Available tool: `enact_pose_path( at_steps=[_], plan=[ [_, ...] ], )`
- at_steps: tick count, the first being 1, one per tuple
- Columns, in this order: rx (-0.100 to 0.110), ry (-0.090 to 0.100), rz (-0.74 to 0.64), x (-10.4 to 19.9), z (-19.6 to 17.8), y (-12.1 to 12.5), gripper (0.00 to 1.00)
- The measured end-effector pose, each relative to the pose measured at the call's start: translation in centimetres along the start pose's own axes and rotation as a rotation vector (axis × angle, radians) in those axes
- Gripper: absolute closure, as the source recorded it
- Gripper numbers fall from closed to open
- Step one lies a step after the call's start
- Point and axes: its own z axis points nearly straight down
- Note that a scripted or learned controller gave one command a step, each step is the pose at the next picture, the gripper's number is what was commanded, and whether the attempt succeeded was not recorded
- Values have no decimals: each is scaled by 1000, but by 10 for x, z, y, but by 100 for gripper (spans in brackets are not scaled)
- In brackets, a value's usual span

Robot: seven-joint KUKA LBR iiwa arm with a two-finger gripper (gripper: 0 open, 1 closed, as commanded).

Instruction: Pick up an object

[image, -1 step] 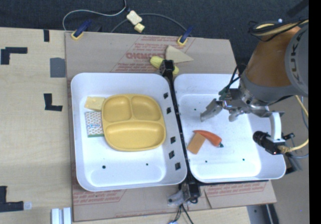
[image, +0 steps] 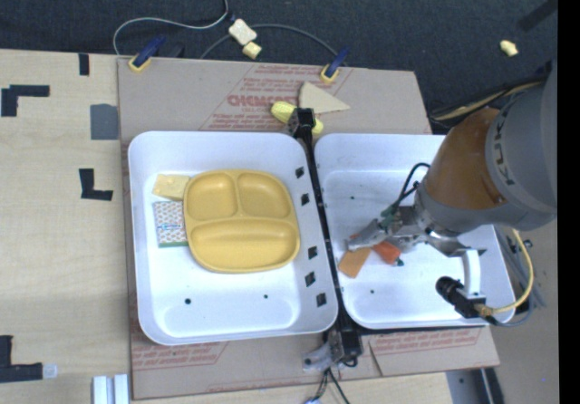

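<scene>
My gripper [image: 379, 232] reaches down into the right bin [image: 362, 303] from the right, under the grey arm with its orange band. Its tip sits just above two small items on the bin floor: an orange-tan wedge [image: 352, 262] and a smaller red-orange piece [image: 389, 254]. The wedge lies just left of and below the tip, the red-orange piece right under the wrist. Nothing shows held between the fingers.
The left bin [image: 227, 307] holds a yellow divided tray [image: 242, 219], a pale yellow block [image: 169, 186] and a small patterned card [image: 169, 222] at its left. A black divider [image: 313, 212] runs between the bins. Cables and clips lie beyond the bins on cardboard.
</scene>
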Motion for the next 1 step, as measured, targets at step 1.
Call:
enact_pose_path(
  at_steps=[1],
  plan=[
    [-4,-3,-5,0,-14,2,100]
  ],
)
